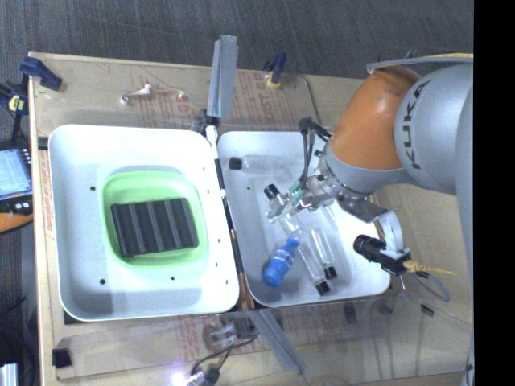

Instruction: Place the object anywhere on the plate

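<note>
There are two white bins, a left bin (68, 215) and a right bin (249, 155). One green plate (121, 185) sits in the left one. One clear bottle with a blue cap (281, 264) and one clear tube with a black end (319, 256) lie in the right one.

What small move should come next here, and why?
Probably a short descent toward the clear bottle with the blue cap. The end effector hangs over the right bin just above the bottle, and nothing shows between its fingers. The green plate in the left bin carries only a dark ridged insert.
</note>
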Robot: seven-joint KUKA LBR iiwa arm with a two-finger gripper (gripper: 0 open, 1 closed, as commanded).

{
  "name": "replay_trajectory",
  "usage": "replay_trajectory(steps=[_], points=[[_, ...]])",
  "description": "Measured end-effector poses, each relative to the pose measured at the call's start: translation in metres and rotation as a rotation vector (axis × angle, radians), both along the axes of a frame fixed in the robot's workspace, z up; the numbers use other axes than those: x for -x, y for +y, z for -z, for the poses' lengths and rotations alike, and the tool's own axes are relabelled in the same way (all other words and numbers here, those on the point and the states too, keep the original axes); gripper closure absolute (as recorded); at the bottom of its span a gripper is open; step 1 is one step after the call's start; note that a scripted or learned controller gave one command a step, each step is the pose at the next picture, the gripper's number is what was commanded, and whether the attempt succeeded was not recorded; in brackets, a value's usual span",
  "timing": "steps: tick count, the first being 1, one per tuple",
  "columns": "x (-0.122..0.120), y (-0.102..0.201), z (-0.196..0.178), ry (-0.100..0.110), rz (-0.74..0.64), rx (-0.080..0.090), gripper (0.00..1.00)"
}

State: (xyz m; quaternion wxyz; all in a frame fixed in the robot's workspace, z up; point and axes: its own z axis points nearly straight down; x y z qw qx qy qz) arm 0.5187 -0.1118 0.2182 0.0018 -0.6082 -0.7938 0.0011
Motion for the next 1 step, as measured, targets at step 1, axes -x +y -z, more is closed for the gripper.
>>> replay_trajectory(steps=[1], points=[[0.0000,0.0000,0.0000,0.000,0.000,0.000,0.00]])
